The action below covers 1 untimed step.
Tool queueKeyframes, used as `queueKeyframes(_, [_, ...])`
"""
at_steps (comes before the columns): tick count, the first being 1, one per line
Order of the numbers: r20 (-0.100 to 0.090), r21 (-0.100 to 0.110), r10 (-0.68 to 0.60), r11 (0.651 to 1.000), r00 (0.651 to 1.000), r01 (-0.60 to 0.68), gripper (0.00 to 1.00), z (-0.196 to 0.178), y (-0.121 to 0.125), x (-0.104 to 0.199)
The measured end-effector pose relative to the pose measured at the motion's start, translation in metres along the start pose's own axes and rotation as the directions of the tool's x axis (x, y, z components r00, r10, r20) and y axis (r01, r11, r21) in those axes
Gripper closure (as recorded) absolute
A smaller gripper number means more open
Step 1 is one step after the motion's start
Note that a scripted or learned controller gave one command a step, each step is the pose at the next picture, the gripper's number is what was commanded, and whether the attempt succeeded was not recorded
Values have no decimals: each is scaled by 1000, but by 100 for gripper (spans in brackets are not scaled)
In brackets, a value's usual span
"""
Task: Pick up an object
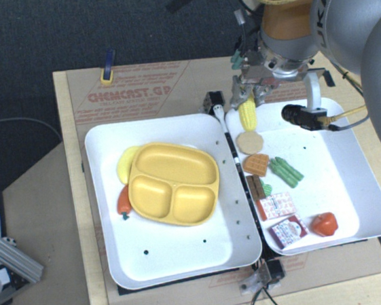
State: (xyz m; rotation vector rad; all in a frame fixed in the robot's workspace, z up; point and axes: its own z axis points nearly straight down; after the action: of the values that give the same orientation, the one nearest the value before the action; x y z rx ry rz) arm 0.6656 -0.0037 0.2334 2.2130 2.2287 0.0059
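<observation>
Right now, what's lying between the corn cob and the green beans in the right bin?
In the camera view, between the corn cob and green beans: a round tan cookie and an orange-brown waffle piece.

Glossy plastic yellow tray [173, 183]; smooth white bins [106, 192]; perhaps cardboard board [135, 86]

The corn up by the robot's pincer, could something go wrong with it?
Maybe. The corn sits at the far left edge of the right bin, against the divider, so the pincer could bump the wall or nudge the corn away. A round tan piece lies just below the corn and might get knocked too. From this slanted view I can't tell whether the pincer really has the corn, so it might lift up with nothing.
</observation>
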Motion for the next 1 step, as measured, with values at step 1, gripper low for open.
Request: queueKeyframes(1, [0, 7, 1, 1000, 1000, -1, 100, 15, -9, 53])
